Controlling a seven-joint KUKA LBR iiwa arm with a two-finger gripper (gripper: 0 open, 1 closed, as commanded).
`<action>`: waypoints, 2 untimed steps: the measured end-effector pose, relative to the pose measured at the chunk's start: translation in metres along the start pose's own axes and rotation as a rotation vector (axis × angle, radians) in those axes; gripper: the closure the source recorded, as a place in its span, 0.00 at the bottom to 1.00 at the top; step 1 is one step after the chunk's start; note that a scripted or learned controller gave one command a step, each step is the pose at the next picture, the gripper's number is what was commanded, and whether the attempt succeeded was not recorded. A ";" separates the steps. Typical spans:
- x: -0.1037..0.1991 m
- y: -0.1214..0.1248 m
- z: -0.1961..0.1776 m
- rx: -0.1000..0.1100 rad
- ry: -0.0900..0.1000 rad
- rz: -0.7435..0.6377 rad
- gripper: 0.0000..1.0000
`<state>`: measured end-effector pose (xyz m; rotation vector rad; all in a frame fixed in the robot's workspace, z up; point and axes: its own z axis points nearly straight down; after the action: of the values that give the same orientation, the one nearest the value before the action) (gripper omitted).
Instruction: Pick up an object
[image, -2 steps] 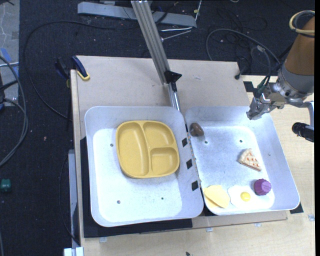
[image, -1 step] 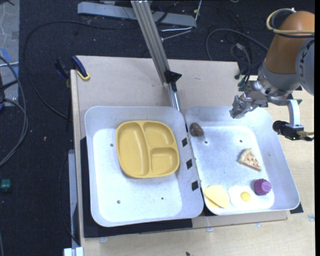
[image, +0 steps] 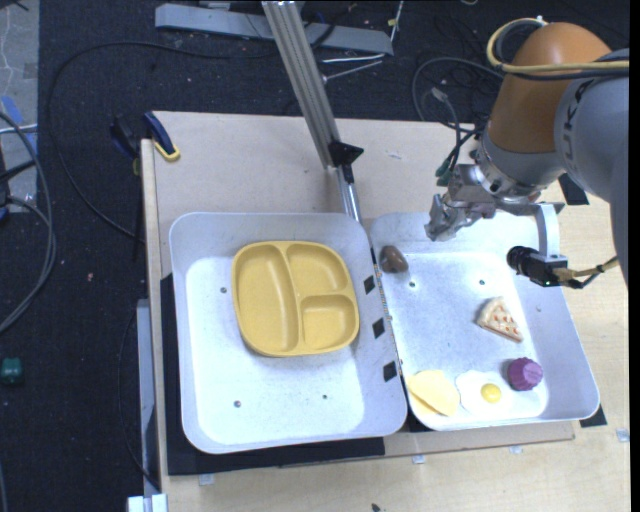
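Note:
My gripper hangs over the far edge of the right bin, with nothing seen between its fingers. In that bin lie a small brown lump near the far left corner, a pizza slice at mid right, a purple piece, a fried egg and a yellow flat piece along the near edge. The brown lump is a short way left of and below the gripper.
The left bin holds a yellow divided plate. A slanted metal pole runs from the top down to the gap between the bins. The arm's orange band and grey body fill the upper right.

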<state>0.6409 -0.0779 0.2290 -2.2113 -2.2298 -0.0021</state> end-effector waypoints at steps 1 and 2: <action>0.052 -0.001 0.009 0.001 0.000 0.000 1.00; 0.109 0.000 0.016 0.001 0.000 0.000 1.00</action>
<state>0.6398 0.0312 0.2132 -2.2115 -2.2294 -0.0011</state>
